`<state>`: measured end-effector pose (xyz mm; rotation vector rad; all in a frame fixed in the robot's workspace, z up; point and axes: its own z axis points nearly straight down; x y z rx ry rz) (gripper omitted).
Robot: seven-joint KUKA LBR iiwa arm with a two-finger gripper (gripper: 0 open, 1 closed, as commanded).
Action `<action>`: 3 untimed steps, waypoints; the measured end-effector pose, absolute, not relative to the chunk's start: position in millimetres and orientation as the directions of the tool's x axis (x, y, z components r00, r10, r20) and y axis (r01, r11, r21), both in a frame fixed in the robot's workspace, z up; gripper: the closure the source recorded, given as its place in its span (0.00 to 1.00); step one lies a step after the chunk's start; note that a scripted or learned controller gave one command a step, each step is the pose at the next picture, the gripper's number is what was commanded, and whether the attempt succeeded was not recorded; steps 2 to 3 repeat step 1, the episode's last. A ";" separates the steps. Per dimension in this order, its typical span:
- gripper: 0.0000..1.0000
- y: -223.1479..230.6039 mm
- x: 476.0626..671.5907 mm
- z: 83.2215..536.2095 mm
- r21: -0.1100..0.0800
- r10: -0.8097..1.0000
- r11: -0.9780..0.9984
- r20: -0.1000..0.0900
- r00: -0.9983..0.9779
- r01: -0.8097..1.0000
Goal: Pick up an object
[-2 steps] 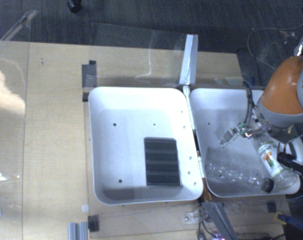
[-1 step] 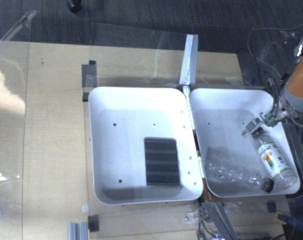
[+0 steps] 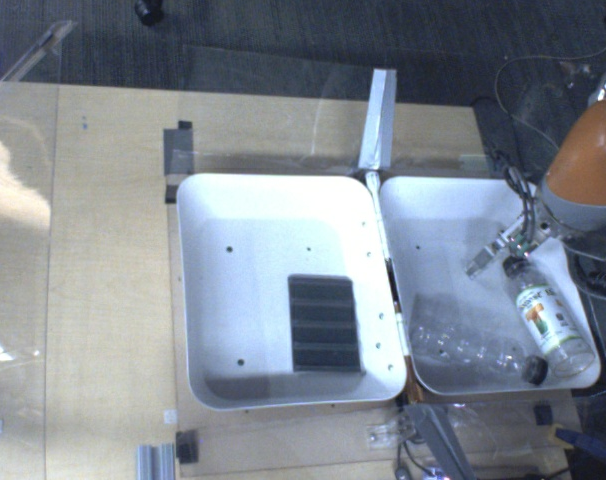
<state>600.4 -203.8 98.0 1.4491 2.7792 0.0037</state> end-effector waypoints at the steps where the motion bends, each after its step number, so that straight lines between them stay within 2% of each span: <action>1: 0.00 -204.4 625.8 128.7 0.007 0.837 0.547 -0.006 -0.547 0.837; 3: 0.00 -204.4 625.8 128.7 0.007 0.837 0.547 -0.006 -0.547 0.837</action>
